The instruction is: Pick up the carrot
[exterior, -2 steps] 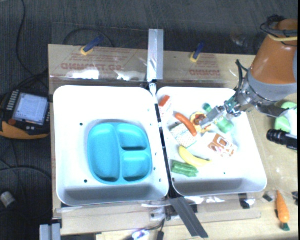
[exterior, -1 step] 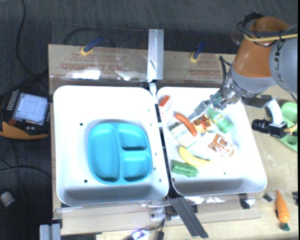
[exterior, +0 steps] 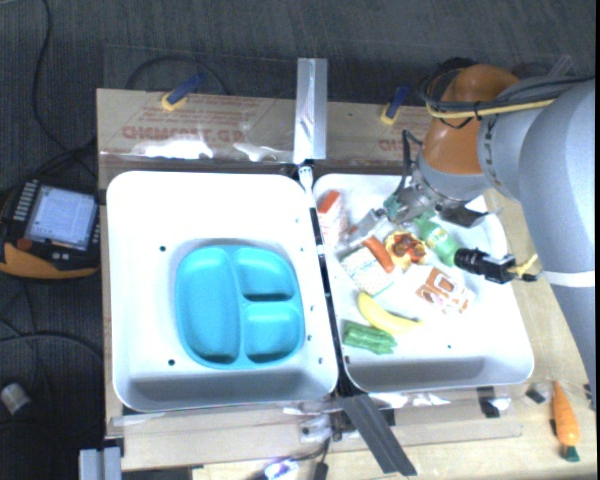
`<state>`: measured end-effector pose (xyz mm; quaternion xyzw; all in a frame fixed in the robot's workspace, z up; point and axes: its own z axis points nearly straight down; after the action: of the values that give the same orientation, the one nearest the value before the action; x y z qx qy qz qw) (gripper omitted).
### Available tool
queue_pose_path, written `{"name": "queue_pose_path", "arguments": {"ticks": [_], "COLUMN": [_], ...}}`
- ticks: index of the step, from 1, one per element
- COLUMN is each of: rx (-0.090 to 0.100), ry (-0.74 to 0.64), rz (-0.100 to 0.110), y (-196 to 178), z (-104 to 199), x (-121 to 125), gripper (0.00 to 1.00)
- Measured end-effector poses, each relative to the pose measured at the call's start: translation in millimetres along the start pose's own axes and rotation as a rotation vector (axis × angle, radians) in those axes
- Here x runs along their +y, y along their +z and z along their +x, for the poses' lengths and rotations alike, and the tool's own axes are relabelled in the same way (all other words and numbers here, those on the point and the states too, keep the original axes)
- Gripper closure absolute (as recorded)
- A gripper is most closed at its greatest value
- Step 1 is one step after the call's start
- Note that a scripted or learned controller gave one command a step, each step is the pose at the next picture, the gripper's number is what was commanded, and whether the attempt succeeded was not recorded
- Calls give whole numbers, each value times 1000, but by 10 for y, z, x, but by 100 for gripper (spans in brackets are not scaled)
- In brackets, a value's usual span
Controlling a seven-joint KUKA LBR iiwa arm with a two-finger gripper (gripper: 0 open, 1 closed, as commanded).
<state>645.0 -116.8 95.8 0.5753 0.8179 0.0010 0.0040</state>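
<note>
- Reaching in from the right, the smooth grey arm (exterior: pixel 555 168) with its glossy orange band (exterior: pixel 460 118) is seen bent down over the right bin (exterior: pixel 500 353), a shallow white tray of moulded plastic with rounded corners.
- The gripper (exterior: pixel 405 208) is placed low over the bin's upper middle; whether its metal fingers are apart or together cannot be told, since they are merged with the clutter beneath.
- The carrot (exterior: pixel 379 252), a short tapered orange piece, is found just below and slightly left of the gripper, lying on a flat white card-like item (exterior: pixel 365 268); nothing is seen held between the fingers.
- Further below the gripper, a curved yellow banana (exterior: pixel 383 314) and a knobbly green vegetable (exterior: pixel 368 338) are laid close together.
- To the gripper's lower right, a white packet with red print (exterior: pixel 442 292) is seen.
- Well to the gripper's left, the left bin (exterior: pixel 140 218) is occupied by a glossy turquoise plate (exterior: pixel 240 303) divided into three compartments.
- Far below and right of the gripper, outside the bins, an orange-handled tool (exterior: pixel 565 423) is rested on the wooden bench (exterior: pixel 230 118).
</note>
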Motion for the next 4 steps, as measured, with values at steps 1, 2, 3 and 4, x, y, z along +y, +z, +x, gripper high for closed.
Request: {"name": "queue_pose_path", "arguments": {"ticks": [1,2,3,4], "rx": [-2,3,2,-4], "ry": [0,165,166,297], "rz": [-1,9,9,-6], "y": [-97,-899,-898,-62], "z": [-5,-69,-70,67], "x": [5,21,21,84], "gripper": [100,100,0,0]}}
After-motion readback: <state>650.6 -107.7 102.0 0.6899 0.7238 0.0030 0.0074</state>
